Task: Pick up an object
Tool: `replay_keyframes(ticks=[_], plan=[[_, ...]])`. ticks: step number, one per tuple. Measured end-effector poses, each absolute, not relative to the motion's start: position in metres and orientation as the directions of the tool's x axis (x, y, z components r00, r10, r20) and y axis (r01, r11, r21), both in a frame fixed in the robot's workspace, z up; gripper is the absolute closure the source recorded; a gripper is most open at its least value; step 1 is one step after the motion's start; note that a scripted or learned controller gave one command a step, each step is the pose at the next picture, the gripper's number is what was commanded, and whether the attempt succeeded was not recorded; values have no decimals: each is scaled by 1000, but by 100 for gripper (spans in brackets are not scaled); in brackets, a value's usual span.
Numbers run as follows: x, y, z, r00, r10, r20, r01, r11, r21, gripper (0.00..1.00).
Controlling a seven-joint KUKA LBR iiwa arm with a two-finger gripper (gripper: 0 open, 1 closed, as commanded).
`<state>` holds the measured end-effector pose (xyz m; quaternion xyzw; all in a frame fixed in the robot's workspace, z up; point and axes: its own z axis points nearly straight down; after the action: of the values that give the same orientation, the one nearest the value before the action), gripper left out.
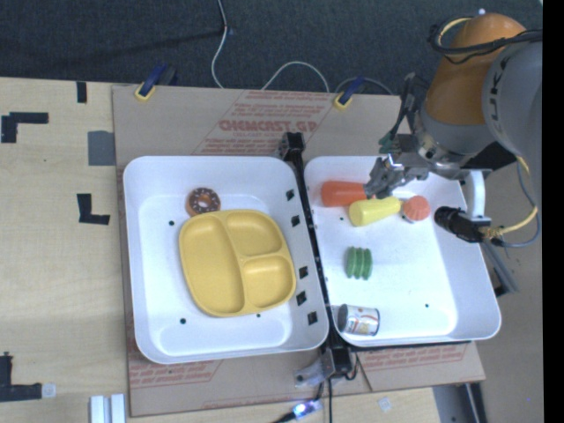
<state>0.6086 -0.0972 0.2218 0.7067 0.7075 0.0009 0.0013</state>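
Observation:
The right bin (458, 320) holds an orange carrot-like piece (340, 193), a yellow piece (374, 211), a small orange-red ball (416, 208), a green ridged piece (358, 263) and a silver can (359, 321) lying on its side at the front. My gripper (385, 179) hangs over the back of this bin, directly above the yellow piece and between the carrot-like piece and the ball. Nothing shows between its fingers.
In the left bin (145, 236) lie a yellow divided plate (236, 261) and a small chocolate doughnut (203, 201). A black divider (304, 236) runs between the bins. Cables (476, 223) trail off the arm at the right bin's edge.

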Motion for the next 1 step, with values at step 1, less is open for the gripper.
replay_keyframes(ticks=[1], plan=[[594, -49, 227, -6, 1000, 2, 1000, 6, -2, 100]])
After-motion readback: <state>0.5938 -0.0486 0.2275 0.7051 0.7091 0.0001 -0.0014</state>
